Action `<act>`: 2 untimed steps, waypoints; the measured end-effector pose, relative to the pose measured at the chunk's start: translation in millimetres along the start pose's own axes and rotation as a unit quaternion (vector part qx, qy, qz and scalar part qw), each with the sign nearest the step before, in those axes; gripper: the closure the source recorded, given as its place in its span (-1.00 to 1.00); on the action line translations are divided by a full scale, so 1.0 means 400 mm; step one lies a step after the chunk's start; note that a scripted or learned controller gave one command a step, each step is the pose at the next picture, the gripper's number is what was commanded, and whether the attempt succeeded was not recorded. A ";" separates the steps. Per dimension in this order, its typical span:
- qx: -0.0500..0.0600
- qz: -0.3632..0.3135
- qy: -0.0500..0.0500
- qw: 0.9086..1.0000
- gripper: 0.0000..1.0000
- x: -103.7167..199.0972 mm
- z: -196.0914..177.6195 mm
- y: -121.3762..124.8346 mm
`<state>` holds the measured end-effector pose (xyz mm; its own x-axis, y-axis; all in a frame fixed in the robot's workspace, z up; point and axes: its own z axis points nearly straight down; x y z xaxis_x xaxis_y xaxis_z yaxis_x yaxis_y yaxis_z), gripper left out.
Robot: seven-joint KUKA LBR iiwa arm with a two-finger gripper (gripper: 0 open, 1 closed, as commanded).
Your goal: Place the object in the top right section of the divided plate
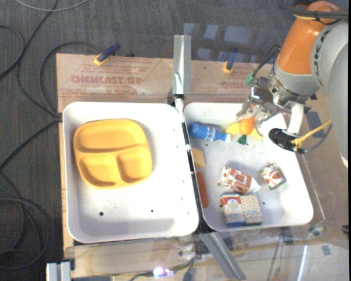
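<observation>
Arm (324, 40) cut off at right edge – jaws' state unclear

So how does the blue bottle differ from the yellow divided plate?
The blue bottle lies on its side in the right bin; the yellow divided plate sits flat in the left bin. The bottle is slim and small, the plate broad with three sections. Both rest untouched.

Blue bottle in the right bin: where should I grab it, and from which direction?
My best guess: grip the blue bottle across its blue body, coming straight down from above. It lies flat on its side, white cap end pointing right toward the orange toy. The body is the widest part, and the floor of the right bin above and below it looks free for the fingers.
</observation>
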<state>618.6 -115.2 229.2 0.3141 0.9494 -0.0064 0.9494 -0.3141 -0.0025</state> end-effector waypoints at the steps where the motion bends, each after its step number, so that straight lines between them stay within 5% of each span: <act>1: 0.000 -0.137 0.002 0.991 1.00 0.211 -0.023 -0.071; 2: 0.000 -0.102 0.002 0.995 1.00 0.418 0.008 -0.062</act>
<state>647.5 51.4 224.9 0.1149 0.9934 -0.0015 0.9934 -0.1149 -0.0041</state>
